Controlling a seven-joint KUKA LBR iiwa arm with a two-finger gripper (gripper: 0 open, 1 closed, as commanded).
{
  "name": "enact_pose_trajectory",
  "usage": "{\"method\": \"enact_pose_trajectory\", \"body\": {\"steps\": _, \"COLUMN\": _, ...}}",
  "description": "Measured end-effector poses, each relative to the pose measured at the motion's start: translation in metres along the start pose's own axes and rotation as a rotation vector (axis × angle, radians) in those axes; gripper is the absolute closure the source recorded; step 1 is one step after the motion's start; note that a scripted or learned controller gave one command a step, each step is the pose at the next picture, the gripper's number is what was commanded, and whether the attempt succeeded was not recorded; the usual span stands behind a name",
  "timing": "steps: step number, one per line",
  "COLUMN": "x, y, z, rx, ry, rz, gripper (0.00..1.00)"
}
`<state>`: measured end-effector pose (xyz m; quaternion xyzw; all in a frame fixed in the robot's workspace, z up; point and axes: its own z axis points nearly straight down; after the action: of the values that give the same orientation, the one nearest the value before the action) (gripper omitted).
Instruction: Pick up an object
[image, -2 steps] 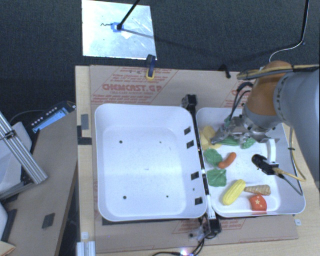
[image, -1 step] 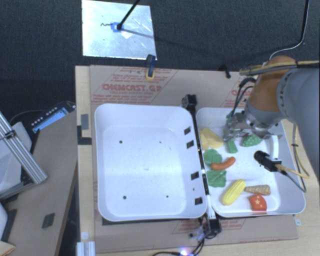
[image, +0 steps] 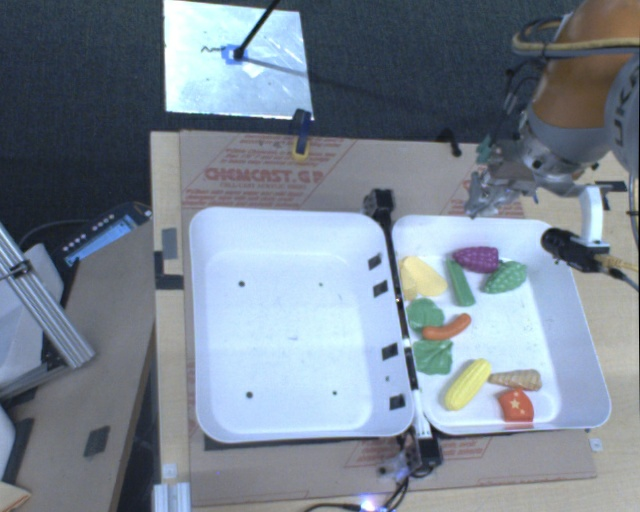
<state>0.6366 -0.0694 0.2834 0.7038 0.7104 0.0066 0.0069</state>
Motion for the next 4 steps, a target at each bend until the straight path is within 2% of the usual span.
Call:
{"method": "enact_pose_trajectory", "body": {"steps": 1, "x": 0.044, "y": 0.003, "z": -0.162, "rx": -0.002, "ry": 0.001, "rz": -0.001, "gripper": 1.0}}
{"method": "enact_pose_trajectory", "body": {"steps": 2, "x": 0.064, "y": -0.095, "z": -0.211, "rx": 0.015, "ry": 0.003, "rz": 0.002, "gripper": 1.0}}
{"method": "enact_pose_trajectory", "body": {"steps": 3, "x": 0.113, "y": -0.147, "z": -0.193, "rx": 0.018, "ry": 0.003, "rz": 0.0, "gripper": 1.0}}
{"method": "enact_pose_trajectory", "body": {"steps": 4, "x": 0.068, "y": -0.105, "z": -0.258, "rx": 0.007, "ry": -0.001, "rz": 0.011, "gripper": 1.0}}
